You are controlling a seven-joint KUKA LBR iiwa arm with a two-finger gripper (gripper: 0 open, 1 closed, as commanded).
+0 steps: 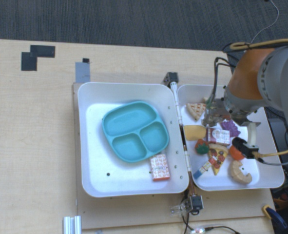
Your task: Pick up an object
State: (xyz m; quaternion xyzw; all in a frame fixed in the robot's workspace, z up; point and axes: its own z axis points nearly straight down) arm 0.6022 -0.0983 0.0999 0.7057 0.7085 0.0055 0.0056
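Observation:
My gripper [213,119] hangs low over the right bin [275,179], near its upper middle, among the toy foods. Directly around it lie a pizza slice [196,110] to the left, a yellow piece [194,131] lower left, a purple piece [230,127] to the right and a red-and-white packet [219,136] just below. The grey arm with its orange band [248,74] covers the bin's upper right. Nothing can be seen lifted off the bin floor.
Further down the right bin are a green-and-red piece [202,147], a second pizza slice [216,158], an orange piece [236,153], a tan croissant shape [240,172] and a blue piece [202,169]. The left bin [85,145] holds a teal divided plate [135,130] and a small packet [159,167].

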